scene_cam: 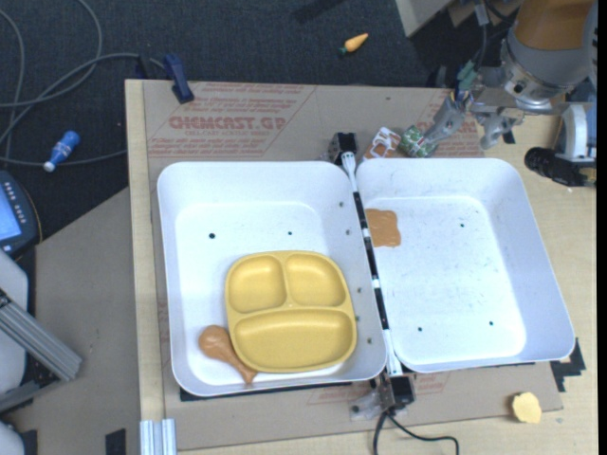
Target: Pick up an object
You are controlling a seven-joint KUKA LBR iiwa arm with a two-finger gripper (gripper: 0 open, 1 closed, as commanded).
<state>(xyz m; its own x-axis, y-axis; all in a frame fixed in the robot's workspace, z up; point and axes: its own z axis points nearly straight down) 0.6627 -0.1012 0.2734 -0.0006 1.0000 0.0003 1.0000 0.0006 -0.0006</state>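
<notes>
A yellow divided plate point(287, 311) lies in the left bin point(190, 207), with a brown drumstick-shaped toy point(224, 349) against its front left corner. A flat tan piece point(383, 227) rests at the left wall of the right bin point(512, 254). My gripper point(469, 127) hangs above the back rim of the right bin, open, its two fingers spread with nothing between them. A small green and white item point(413, 141) lies on the cardboard just left of the left finger point(444, 127).
A white and orange scrap point(383, 143) and a black clip point(343, 145) sit behind the bins' shared wall. A blue clamp point(176, 78) grips the cardboard's back left. A yellow chunk point(524, 407) lies front right. An orange bit point(356, 42) and a blue bottle point(61, 148) are on the floor.
</notes>
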